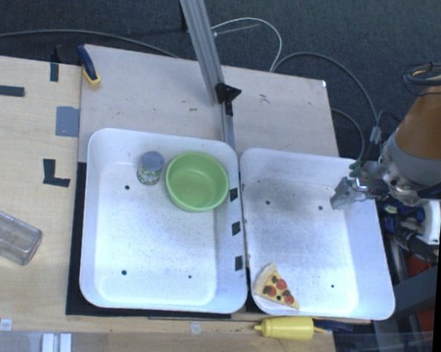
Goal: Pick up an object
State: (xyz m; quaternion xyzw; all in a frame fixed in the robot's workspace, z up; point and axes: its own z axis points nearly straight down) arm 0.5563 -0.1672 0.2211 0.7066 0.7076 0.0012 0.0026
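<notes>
Grey two-finger gripper (346, 193) hung over the right white bin (367, 244) near its far right corner; how far it stood open could not be told, and nothing showed in it. A toy pizza slice (276, 287) lay at that bin's near left corner. A green plastic bowl (197, 181) and small grey-lidded jar (150, 167) sat touching by the left white bin's (103, 223) far edge. A yellow bottle (284, 327) lay on the bench's near edge.

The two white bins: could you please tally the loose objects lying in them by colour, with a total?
Green: 1, the green bowl in the left bin.
Grey: 1, the small grey-lidded jar beside the bowl, same bin.
Yellow and red: 1, the toy pizza slice in the right bin, at its near left corner.
Total: 3
</notes>
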